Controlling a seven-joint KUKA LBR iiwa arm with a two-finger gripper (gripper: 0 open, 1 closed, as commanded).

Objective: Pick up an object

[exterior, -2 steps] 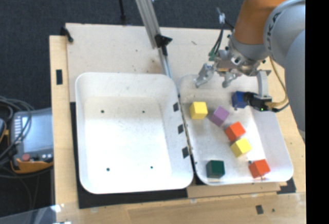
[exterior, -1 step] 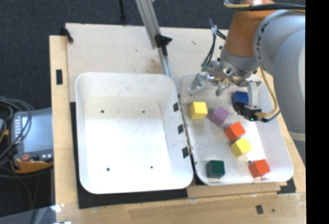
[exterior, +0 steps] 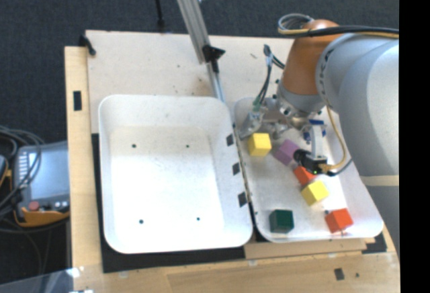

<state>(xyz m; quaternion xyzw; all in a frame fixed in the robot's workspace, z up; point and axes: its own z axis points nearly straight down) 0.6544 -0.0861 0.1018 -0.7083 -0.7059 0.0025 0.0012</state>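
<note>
The arm reaches down into the right bin point(exterior: 356, 214), its gripper point(exterior: 269, 125) low at the far end, just above a yellow cube point(exterior: 259, 144) and beside a purple block point(exterior: 286, 151). Whether the jaws are apart or together cannot be told. Nothing appears lifted; the pick seems not yet made, with grasping and raising left.

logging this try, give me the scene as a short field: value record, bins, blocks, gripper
left bin: white, no blocks seen
right bin: white, holds the blocks
blocks: yellow block, purple block, red block, second yellow block, green block, orange block
gripper: low over the right bin's far end, by the first yellow block
grasp: cannot tell
</note>
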